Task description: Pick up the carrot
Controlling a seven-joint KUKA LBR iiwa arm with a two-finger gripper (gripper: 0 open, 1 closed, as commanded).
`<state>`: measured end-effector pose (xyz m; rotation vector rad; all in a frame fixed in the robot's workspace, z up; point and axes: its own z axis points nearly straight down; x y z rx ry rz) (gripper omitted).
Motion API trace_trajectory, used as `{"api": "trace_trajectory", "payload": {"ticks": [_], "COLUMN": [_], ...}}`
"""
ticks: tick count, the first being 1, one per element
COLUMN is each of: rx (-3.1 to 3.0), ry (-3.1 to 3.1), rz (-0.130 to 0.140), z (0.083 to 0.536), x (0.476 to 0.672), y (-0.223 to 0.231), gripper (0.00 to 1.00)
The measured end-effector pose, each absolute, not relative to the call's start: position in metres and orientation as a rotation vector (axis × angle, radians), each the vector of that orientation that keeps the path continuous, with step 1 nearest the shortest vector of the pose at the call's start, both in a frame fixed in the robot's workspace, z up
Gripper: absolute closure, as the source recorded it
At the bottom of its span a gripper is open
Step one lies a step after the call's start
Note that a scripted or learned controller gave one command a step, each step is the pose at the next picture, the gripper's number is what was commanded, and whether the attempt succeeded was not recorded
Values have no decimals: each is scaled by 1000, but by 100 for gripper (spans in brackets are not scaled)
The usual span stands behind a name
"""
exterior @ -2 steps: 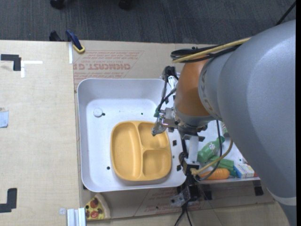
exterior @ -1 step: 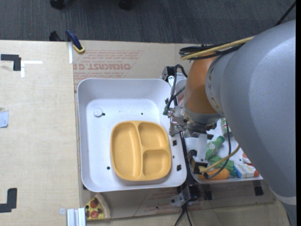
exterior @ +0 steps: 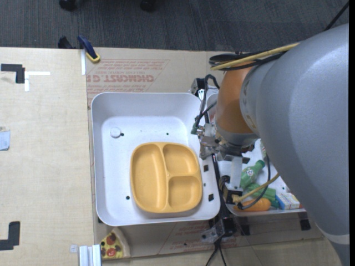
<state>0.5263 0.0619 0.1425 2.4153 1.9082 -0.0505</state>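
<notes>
The carrot [exterior: 257, 205] lies orange at the near edge of the right bin [exterior: 260, 214], partly hidden behind cables. The big grey arm with its orange band [exterior: 233, 107] reaches in from the right and covers most of that bin. The wrist hangs over the wall between the two bins, above and left of the carrot. The gripper [exterior: 222, 151] sits under the wrist, its lower end hidden among cables and its own housing.
The left bin [exterior: 105, 165] holds a yellow three-compartment plate [exterior: 166, 176]. A green bottle [exterior: 252, 172] and a small box [exterior: 287, 199] lie next to the carrot. A pizza-slice toy [exterior: 112, 246] rests on the cardboard in front of the left bin.
</notes>
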Motion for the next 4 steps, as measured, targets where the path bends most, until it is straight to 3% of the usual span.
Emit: {"api": "trace_trajectory", "payload": {"ticks": [1,2,3,4], "rx": [2460,2497,2519,2520], "ry": [1849,1887,1853,1846], "rz": [-43,-15,49,59], "z": [147,156,106,117], "x": [527,517,489,493], "y": [65,115,112,111], "gripper": [100,100,100,100]}}
